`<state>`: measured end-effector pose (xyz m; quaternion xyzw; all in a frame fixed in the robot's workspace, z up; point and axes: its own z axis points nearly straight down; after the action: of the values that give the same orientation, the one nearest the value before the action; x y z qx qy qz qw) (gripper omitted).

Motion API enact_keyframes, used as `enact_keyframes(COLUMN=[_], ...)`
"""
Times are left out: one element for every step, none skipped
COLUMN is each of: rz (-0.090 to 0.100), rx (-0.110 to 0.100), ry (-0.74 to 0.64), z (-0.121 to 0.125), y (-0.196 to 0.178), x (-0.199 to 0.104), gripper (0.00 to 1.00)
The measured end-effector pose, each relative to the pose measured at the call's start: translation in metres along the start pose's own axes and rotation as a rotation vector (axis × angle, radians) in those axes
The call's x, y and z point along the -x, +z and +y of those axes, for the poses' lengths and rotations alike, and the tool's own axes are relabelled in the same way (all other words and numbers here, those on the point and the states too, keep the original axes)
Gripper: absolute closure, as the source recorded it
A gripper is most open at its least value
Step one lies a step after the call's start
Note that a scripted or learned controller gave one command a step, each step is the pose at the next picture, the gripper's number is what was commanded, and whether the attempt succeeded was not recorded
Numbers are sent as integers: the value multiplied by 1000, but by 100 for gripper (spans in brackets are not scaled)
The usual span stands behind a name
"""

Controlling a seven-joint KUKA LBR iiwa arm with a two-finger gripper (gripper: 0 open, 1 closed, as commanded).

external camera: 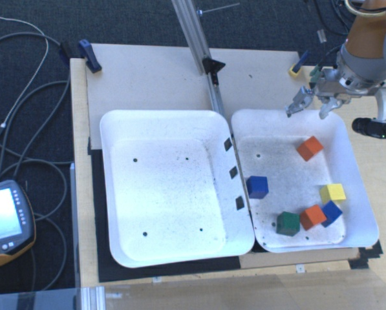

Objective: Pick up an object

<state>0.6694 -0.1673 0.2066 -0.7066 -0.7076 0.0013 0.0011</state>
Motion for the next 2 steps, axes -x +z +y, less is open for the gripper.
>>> enact_keyframes(rz=[1, -1], rx=[-5, 2], ry=[4, 1], z=[-1, 1], y=[107, 101], x=[43, 41], gripper=[0, 0])
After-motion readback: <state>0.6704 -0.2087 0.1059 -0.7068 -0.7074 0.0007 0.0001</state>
